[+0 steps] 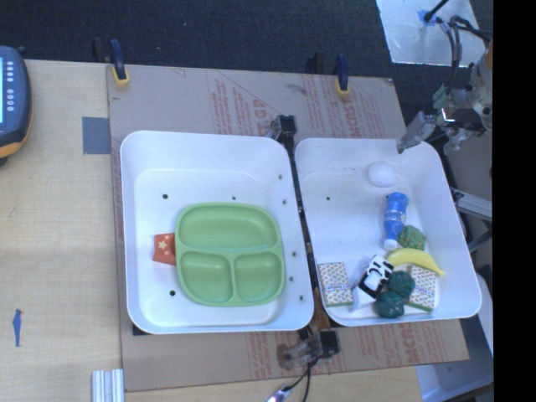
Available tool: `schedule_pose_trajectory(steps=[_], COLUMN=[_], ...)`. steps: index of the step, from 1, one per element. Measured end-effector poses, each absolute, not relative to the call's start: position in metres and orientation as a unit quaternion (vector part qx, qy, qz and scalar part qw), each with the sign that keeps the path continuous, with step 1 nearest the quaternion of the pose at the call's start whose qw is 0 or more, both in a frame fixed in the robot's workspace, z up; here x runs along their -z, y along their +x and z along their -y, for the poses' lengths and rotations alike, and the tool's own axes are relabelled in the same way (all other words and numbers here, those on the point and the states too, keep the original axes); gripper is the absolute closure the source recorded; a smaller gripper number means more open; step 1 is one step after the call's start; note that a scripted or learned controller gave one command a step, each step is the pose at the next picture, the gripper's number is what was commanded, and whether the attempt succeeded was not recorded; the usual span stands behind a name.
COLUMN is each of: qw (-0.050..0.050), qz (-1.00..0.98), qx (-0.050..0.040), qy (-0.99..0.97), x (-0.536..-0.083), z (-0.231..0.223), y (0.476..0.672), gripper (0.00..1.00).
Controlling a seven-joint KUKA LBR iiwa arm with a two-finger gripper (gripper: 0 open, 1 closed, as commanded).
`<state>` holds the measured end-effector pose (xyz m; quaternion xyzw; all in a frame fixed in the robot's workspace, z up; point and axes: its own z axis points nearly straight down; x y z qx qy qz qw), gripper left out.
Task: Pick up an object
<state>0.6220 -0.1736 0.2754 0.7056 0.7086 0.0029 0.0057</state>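
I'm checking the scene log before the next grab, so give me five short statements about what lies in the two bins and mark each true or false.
1. The green tray lies in the left bin. True.
2. The white ball sits in the left bin. False: it lies in the right bin, near its far edge.
3. The blue bottle lies between the white ball and the banana. True.
4. The red card sits inside a tray compartment. False: it lies on the bin floor at the tray's left edge.
5. The gripper hovers over the green tray. False: it is at the right bin's far right corner.
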Motion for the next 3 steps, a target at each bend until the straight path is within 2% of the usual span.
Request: schedule_pose_trajectory(steps=[1,2,3], qw=[-0.003,-0.004,-0.001], qz=[-0.708,-0.708,-0.709], qx=[0.004,0.0039,0.0022], qy=[0.706,0.706,0.705], x=[-0.173,-0.096,-0.113], z=[0.198,0.212,0.213], y=[0.634,0.613,0.616], gripper=[0.0,0.0,1.0])
